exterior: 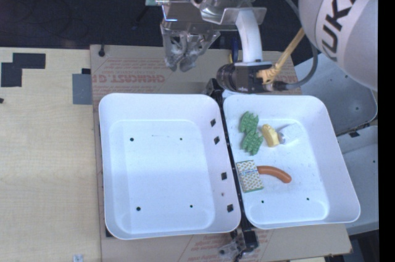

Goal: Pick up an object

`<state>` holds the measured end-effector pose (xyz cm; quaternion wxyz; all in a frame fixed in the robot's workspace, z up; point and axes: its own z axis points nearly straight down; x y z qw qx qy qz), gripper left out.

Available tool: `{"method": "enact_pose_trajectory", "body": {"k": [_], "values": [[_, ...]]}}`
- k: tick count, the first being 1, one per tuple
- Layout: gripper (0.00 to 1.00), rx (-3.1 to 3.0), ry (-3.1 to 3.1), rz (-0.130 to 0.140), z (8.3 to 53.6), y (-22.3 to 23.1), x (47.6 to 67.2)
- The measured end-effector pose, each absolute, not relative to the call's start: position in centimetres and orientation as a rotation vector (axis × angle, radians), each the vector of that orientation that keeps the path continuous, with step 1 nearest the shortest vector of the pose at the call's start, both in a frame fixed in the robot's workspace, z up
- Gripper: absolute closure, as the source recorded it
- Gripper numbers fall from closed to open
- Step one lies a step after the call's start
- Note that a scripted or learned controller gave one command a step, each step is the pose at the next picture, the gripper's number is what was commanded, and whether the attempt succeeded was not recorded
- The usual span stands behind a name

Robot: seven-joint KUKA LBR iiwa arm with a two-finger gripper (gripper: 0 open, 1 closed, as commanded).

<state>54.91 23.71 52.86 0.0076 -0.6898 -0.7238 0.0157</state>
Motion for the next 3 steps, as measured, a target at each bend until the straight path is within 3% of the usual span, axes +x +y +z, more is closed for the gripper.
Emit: {"method": "enact_pose_trajectory", "body": {"k": [3], "values": [[1.0, -2.132, -2.275, 0.068, 55.6, 24.0, 54.9]]}}
